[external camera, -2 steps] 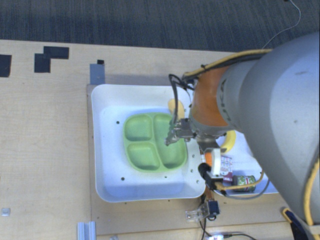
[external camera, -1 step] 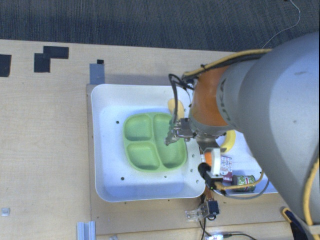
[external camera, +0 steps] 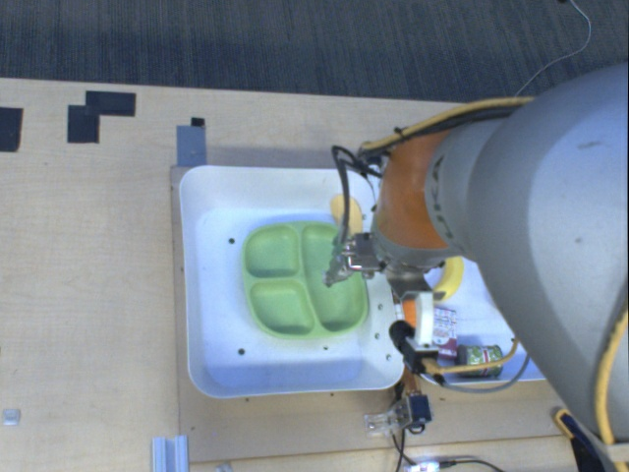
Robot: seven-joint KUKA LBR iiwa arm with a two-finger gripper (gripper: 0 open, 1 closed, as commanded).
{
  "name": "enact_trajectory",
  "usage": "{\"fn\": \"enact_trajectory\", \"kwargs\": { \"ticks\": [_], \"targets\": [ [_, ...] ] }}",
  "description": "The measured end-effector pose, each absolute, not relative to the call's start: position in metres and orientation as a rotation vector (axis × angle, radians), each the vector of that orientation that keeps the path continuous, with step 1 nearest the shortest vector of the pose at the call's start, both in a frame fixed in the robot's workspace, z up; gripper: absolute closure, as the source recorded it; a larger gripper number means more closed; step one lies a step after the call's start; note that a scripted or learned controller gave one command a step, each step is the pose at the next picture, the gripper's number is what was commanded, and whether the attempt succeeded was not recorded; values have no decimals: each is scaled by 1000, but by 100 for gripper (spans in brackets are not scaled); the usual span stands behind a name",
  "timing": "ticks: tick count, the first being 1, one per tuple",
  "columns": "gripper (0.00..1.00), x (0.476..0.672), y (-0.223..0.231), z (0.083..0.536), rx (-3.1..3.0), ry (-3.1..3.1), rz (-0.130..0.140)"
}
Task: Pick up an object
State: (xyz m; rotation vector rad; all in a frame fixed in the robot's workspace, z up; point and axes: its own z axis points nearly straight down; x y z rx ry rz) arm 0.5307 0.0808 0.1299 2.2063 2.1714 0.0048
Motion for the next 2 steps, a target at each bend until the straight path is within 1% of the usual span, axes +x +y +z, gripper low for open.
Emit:
{"fn": "enact_trajectory", "kwargs": {
  "ticks": [2],
  "targets": [
    [0,530,82,129,2205,2166,10]
  ]
}}
